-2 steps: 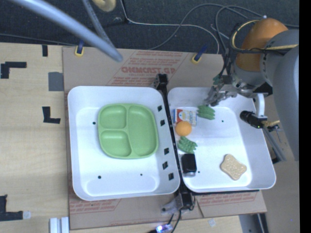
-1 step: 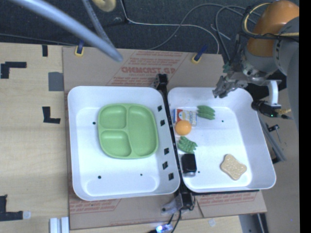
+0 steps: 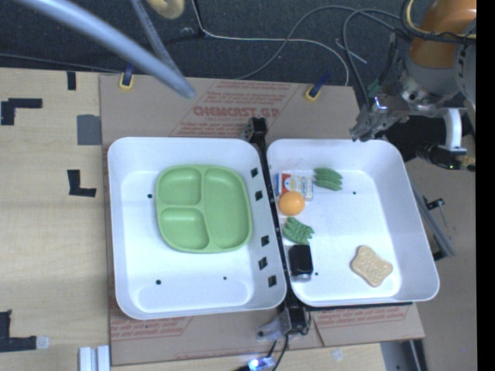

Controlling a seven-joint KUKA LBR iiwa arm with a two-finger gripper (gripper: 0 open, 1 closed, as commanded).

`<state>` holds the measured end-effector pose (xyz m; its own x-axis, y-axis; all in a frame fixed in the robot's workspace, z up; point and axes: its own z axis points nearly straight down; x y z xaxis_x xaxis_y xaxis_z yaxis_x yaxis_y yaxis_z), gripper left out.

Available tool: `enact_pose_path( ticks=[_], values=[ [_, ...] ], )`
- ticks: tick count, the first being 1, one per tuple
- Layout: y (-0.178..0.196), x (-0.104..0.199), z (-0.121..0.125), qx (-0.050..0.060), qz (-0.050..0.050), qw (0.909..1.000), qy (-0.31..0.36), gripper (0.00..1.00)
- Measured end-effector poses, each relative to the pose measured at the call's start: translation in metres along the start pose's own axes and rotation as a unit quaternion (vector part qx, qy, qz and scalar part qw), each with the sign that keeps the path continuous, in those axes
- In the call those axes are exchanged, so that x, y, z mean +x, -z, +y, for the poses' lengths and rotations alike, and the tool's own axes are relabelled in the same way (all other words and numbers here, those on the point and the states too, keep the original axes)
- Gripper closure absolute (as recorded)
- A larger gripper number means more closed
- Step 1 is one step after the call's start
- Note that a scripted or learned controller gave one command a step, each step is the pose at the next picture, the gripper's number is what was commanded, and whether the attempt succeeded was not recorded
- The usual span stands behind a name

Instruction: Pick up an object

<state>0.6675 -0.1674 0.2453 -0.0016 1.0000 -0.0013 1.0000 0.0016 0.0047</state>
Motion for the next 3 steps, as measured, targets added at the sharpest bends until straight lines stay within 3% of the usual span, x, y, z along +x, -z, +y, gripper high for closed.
enact_pose_path(
  ticks=[1,3],
  values=[
    [-0.012,0.044,-0.033,0.004,0.001,1.0,0.001,1.0],
    [0.0,0.142,-0.09,0.004,0.002,1.0,0.002,1.0]
  ],
)
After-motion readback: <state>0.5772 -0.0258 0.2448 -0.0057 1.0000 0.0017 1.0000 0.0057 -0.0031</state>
